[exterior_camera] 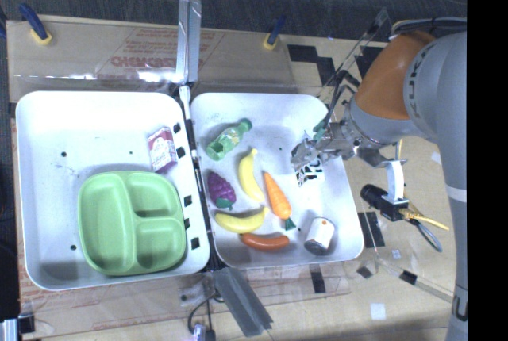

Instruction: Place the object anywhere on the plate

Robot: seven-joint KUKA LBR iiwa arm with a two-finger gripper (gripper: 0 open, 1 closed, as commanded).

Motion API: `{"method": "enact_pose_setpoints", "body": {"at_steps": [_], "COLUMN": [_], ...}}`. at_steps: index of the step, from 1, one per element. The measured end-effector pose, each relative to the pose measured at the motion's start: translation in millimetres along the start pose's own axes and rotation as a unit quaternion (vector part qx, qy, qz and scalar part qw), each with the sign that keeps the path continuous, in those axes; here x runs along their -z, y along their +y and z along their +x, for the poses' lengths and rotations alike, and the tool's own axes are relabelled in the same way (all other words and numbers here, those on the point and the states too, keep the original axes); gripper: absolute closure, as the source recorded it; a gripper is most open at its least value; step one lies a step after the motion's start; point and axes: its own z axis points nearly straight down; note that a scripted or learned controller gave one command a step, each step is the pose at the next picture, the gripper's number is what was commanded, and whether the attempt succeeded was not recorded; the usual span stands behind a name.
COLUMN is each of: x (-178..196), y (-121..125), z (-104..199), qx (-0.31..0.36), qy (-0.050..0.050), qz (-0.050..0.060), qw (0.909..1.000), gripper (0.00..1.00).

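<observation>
A green sectioned plate lies in the left bin, toward its front. The right bin holds toy food: a green bottle, two yellow bananas, a purple grape bunch, an orange carrot, a red-orange sausage and a small white can. My gripper hangs over the right side of the right bin, above bare floor, to the right of the carrot. Nothing shows between its fingers.
A small red and white box stands in the left bin just behind the plate. A metal divider rises between the two bins. Black tools and scissors lie on the bench to the right.
</observation>
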Motion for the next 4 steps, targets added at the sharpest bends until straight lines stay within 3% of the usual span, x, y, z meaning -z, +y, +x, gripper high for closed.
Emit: {"method": "enact_pose_setpoints", "body": {"at_steps": [1,2,3,4], "x": [14.0,32.1,31.5,31.7], "y": [9.8,23.0,-15.0,-14.8], "z": [76.5,182.7,248.0,247.4], "qx": [0.167,0.153,0.271,0.27], "qy": [0.001,-0.001,0.0,-0.001], "qz": [0.001,-0.001,0.001,0.0], "qw": [0.9859,0.9883,0.9627,0.9629], "gripper": [1.0,1.0,1.0,0.0]}}
